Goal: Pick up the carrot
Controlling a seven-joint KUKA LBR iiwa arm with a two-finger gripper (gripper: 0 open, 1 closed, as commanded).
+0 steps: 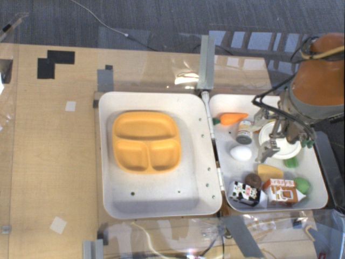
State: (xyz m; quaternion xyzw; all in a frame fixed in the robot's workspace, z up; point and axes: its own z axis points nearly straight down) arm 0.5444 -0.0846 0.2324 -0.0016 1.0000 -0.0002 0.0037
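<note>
The carrot point(233, 118) lies at the right bin's point(322, 197) far-left corner; the claw point(275, 144), fingers spread and pinching nothing, hovers mid-bin.

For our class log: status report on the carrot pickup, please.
Gripper over right bin, holding nothing seen. Carrot lies at bin's far left corner, untouched. Small can sits beside it.

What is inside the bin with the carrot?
The right bin holds the carrot, a small can, a white egg, a carton and other toy foods. The gripper covers part of it.
</note>
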